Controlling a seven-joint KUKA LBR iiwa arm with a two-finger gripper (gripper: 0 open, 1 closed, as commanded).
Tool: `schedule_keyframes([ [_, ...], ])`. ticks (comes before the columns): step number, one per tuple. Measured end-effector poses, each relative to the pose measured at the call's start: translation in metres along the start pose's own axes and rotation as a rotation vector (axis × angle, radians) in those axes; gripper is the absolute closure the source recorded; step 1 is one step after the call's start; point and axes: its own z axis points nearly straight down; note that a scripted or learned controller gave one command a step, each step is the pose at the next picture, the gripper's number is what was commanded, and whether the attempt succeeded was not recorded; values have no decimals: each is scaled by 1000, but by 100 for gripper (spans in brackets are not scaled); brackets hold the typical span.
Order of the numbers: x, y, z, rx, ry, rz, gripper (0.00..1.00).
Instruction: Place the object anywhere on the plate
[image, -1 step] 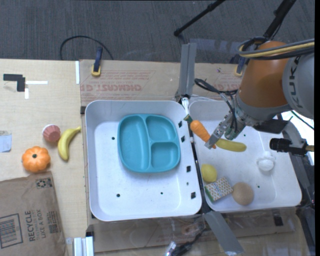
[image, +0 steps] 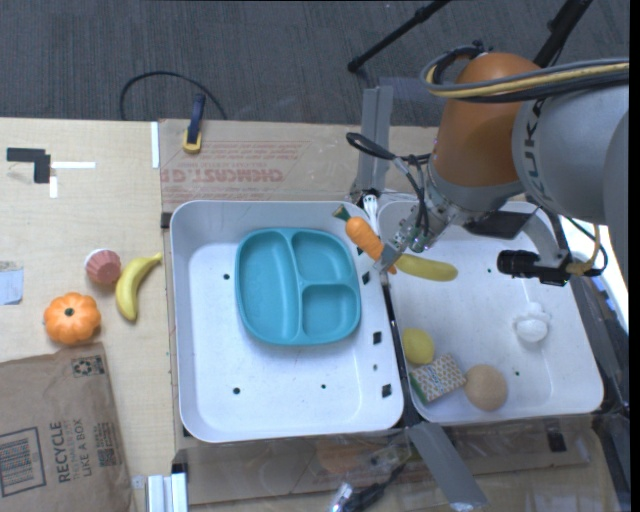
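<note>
Carrot: one small orange toy carrot (image: 364, 237) with a green top, smooth and tapered, above the divide between the two bins, just past the plate's upper right corner.
Carrot axis: long axis runs diagonally, green end up-left, tip down-right toward the gripper.
Gripper: the gripper (image: 405, 243) sits at the carrot's lower end; whether the fingers pinch it cannot be told, since that spot is cluttered.
Plate: one teal plastic plate (image: 297, 285), rounded rectangle, three compartments, lying flat in the left bin (image: 200, 330).
Right bin: the right bin (image: 560, 330) holds one yellow banana (image: 428, 268), one lemon (image: 418, 347), one patterned sponge-like block (image: 438, 378), one tan round potato-like thing (image: 486, 387), one small white lump (image: 531, 326).
Bench: on the cardboard, one second banana (image: 133, 285), one small pumpkin (image: 72, 319), one pink cupcake-like piece (image: 102, 267).
Arm: grey with an orange band (image: 480, 120).
</note>
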Motion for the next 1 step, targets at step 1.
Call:
schedule_keyframes([
  [1,0,0,0,0,0,-1,0],
])
